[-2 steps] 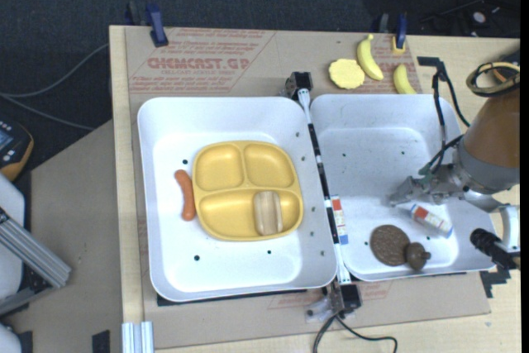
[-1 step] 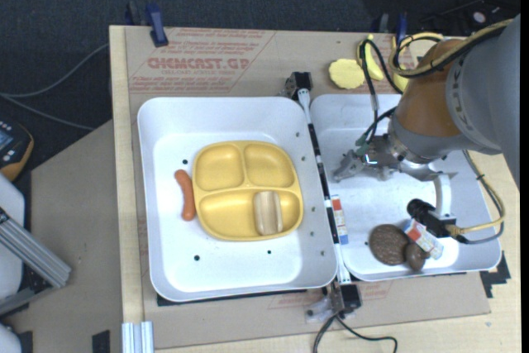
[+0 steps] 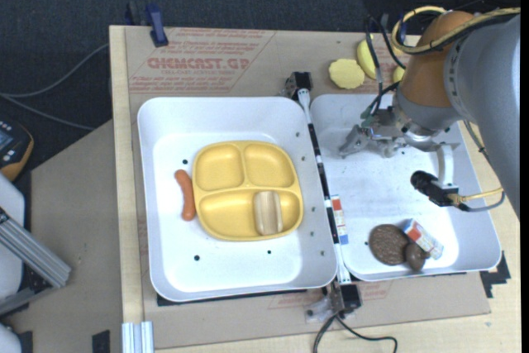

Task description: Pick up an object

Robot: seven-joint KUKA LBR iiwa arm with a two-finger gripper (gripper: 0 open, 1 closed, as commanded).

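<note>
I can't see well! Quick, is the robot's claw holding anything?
End effector: cannot be told; it sits over the right bin, nothing visibly in it.

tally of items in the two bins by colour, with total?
Yellow: 1, the divided plate in the left bin
Orange: 1, the hot dog beside the plate
Tan: 1, the bread roll in the plate's lower right compartment
Brown: 2, the round cookie and a small brown piece in the right bin
Red and white: 1, the small packet
Total: 6
</note>
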